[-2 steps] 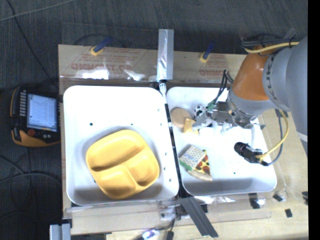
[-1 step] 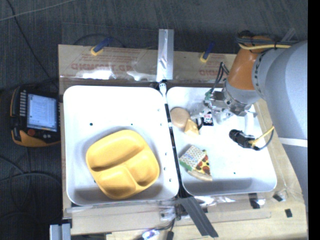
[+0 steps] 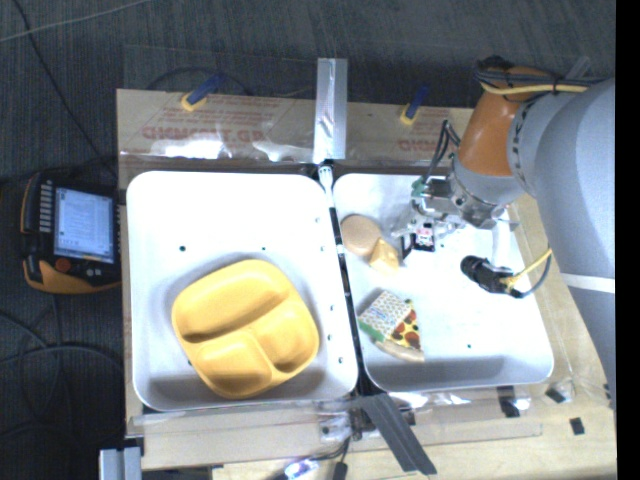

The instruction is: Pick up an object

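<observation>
Tool [image 3: 428, 226]: low in right bin [image 3: 480, 313], abt 12 o'clock of its floor; spread or pressed together, can't tell; nothing visibly held.
Nearest objs: tan bun-like piece [image 3: 358, 232] + yellow wedge [image 3: 385, 256], touching each other, at tool's 9 o'clock, near but apart from it.
Other obj: toy pizza slice [image 3: 397, 326], bin's 7 o'clock.
Left bin [image 3: 160, 218]: yellow divided plate [image 3: 245, 323], twd 6 o'clock.
Progress: prob. early; no grasp shown, every obj lying on a bin floor.
Left to do: close on one obj, lift it clear.

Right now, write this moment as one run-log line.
gripper: over right bin, near tan roll | pizza slice: right bin, front | yellow tray: left bin
</observation>
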Robot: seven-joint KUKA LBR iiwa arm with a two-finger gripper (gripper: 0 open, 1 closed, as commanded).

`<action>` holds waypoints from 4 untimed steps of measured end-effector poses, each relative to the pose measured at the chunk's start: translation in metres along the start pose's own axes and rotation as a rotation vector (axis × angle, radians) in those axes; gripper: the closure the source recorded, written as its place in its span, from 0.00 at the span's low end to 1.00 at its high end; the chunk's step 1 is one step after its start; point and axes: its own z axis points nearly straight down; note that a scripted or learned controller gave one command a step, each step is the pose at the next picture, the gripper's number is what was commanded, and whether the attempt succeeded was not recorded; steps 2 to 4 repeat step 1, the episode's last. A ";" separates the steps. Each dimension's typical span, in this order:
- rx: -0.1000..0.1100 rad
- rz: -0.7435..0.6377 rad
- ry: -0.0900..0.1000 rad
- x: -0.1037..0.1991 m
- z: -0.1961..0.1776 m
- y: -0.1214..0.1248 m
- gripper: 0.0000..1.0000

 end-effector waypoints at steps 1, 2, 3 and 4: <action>0.002 -0.104 -0.001 -0.046 -0.095 -0.045 1.00; 0.002 -0.104 -0.001 -0.046 -0.095 -0.045 1.00; 0.002 -0.104 -0.001 -0.046 -0.095 -0.045 1.00; 0.002 -0.104 -0.001 -0.046 -0.095 -0.045 1.00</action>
